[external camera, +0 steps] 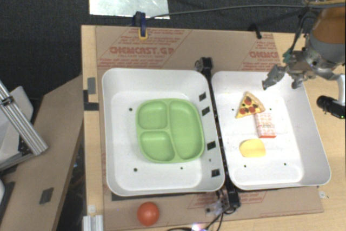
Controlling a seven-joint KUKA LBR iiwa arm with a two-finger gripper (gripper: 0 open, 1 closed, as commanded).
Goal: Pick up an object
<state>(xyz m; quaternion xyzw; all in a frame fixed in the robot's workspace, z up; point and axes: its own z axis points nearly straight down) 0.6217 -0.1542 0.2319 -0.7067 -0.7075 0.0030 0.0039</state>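
1. Pale green, three-compartment plastic tray [170, 130] in the left white bin [121, 89].
2. Right white bin [303, 132]: orange-yellow toy pizza slice with red dots [249, 105], red-and-white patterned packet [265, 125], plain yellow oval [252, 148].
3. Orange-red ball [148, 213] on tan board.

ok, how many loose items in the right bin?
3. A toy pizza slice lies toward the back, a small red-and-white packet just in front of it to the right, and a yellow piece nearer the front. Nothing looks hidden.
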